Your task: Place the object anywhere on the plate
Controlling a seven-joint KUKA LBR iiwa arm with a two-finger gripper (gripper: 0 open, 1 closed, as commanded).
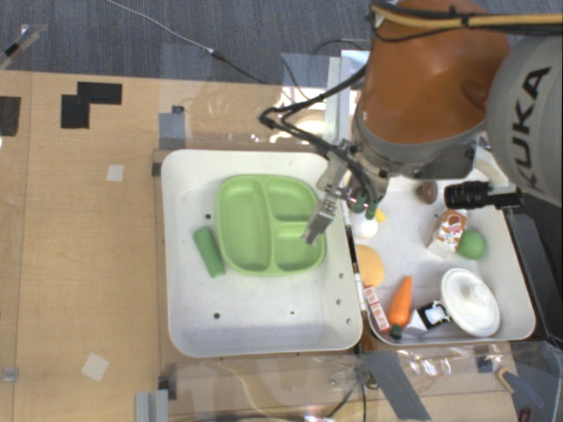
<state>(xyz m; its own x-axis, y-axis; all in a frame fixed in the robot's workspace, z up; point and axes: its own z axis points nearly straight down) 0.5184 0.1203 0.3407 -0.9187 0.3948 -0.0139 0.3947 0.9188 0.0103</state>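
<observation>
The gripper (317,227) hovers over the green plate (255,227); its opening cannot be told. Left of it lies a green block (209,251), probably light and stiff, best pinched across its narrow sides.

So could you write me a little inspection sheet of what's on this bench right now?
Surface: wooden bench bearing two white bins, left bin and right bin.
Job's things: green divided plate in the left bin; green block beside the plate's left edge, not on it.
Clutter: right bin holds a carrot, a white bowl, a green ball, a small carton, a yellow-orange piece.
Grippers: gripper over the plate's right compartments; nothing seen between its fingers.
Cables: black cables looping by the wrist.
Surroundings: grey carpet beyond the bench.
</observation>
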